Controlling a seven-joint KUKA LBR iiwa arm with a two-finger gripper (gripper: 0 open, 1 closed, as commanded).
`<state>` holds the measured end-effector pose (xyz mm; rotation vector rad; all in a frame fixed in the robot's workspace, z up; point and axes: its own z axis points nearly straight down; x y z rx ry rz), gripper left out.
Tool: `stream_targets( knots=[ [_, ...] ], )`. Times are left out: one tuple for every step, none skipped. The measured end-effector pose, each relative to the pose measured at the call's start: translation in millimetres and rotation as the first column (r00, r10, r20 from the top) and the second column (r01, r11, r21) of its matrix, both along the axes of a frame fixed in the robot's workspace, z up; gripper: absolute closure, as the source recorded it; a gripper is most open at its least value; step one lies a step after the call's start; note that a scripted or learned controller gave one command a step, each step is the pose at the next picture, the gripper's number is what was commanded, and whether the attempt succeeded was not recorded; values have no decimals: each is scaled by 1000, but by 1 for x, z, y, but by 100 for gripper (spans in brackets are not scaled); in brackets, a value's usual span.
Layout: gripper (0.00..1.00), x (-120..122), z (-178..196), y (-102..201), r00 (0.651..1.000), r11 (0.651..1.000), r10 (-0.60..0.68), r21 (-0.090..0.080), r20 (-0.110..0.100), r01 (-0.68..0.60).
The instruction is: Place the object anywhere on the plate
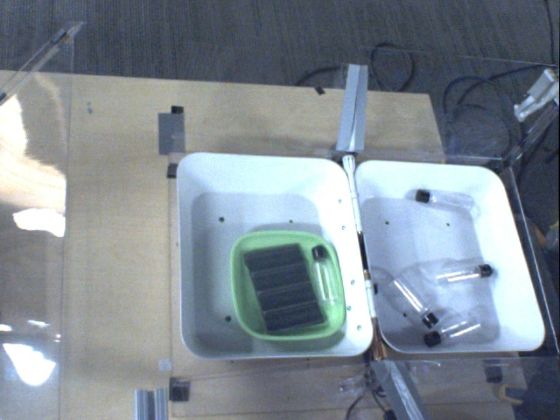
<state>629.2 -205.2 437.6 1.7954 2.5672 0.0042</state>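
Across the pale wooden bench [105,322] two shallow white plastic bins sit side by side, their inner rims touching. The left bin [201,199] holds a light green, rounded-square plate [243,309] in its lower half, towards the near wall. Most of the plate is covered by a dark grey ribbed rectangular pad [282,289], turned slightly off square.

Just beside the pad's right edge, a clear plastic tube with a black cap [325,278] lies flat on the plate, inside its right rim, cap pointing to the far side. The task's thing therefore rests on the plate already.

The right bin [516,234] holds four more clear tubes with black caps. One [444,200] lies near the far wall, another [464,276] near the middle right. A third [411,296] and a fourth [455,331] lie close together at the near wall, their caps almost meeting.

A grey metal bar [353,112] stands behind the seam between the bins, and dark cables [394,64] trail past it.
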Motion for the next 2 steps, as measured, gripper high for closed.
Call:
stream_targets(
  knots=[
    [0,41,-112,1,1000,1000,-6,2,-2,6],
    [0,41,2,1,999,999,-36,-1,6,36]
  ],
)
